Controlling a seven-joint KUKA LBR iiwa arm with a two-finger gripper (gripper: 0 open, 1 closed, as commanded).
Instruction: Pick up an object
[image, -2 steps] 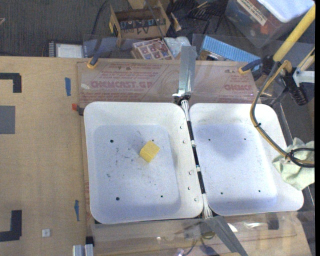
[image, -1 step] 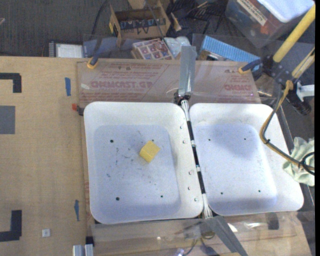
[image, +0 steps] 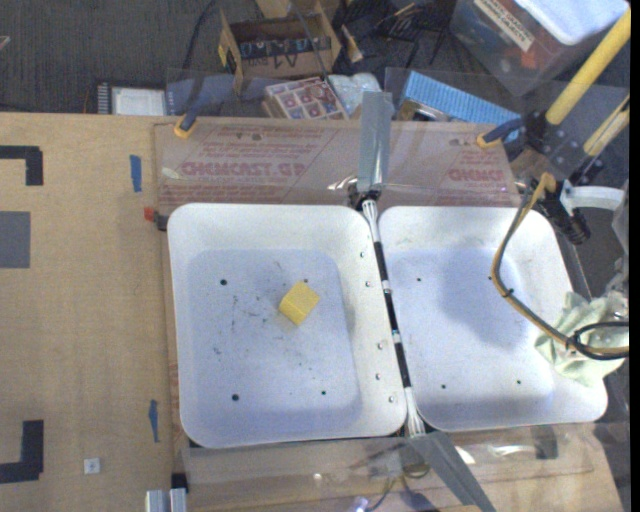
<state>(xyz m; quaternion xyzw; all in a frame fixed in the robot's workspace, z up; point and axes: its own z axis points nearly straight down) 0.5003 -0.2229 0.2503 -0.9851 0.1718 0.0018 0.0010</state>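
Observation:
A small yellow block (image: 299, 303) lies alone on the floor of the left white bin (image: 200, 410), a little above and right of the bin's middle. It sits tilted, with one corner pointing toward the lower left. Nothing touches it.
The right white bin (image: 470, 400) adjoins the left one along a central rim (image: 390, 320). A thin dark cable (image: 508, 290) loops over its right side down to a crumpled pale cloth (image: 578, 340) at the right rim. A clear plastic sheet (image: 300, 165) and clutter stand behind the bins.

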